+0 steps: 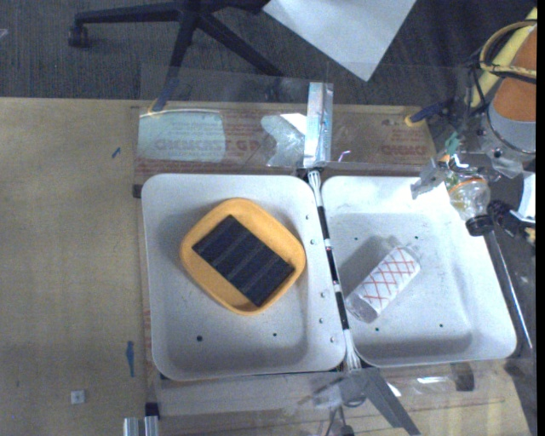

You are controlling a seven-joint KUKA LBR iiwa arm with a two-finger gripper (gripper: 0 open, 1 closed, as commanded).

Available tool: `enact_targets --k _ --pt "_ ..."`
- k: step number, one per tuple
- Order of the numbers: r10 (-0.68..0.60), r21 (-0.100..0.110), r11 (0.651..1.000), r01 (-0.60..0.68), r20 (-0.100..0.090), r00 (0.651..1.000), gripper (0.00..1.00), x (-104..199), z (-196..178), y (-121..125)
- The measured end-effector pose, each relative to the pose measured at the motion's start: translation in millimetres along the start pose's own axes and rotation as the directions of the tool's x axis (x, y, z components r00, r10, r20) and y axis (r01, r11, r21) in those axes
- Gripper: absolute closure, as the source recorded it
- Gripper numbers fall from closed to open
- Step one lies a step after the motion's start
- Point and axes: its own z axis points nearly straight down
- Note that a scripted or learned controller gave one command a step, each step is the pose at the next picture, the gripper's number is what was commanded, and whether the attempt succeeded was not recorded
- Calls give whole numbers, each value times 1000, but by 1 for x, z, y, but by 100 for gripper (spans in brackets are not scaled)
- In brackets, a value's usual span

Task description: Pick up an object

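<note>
The two-finger metal gripper (464, 183) is seen at the far right of the scene, over the far right corner of the right-hand shallow white plastic bin (477, 332). It hangs below the grey arm with its orange band (515, 102), which enters from the right edge. A tangle of cables and metal parts surrounds the wrist, and whether the fingers are spread or closed cannot be told from this angle. Nothing can be made out between them.

Near the middle of the right bin, well apart from the gripper, a white cylindrical packet patterned with a red criss-cross lattice (385, 278) is laid on its side. It is angled, with one end pointing to the far right and the other, greyer end toward the near left.

In the left-hand shallow white plastic bin (170, 341), a rounded yellow-orange tray holding a dark ribbed rectangular insert (243, 255) is set near the centre, turned diagonally. The two bins are placed side by side, touching along a central seam.

Beyond the bins, a brown board covered with clear plastic sheeting (230, 140) is laid on the pale wooden bench (60, 255). Farther off, the black legs of a wheeled chair base (170, 21) and a white sheet (341, 30) are seen on the dark floor.
</note>
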Motion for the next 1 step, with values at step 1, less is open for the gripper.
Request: enact_targets --k 1 --pt "-180 -5 984 180 5 984 0 -46 -90 -10"
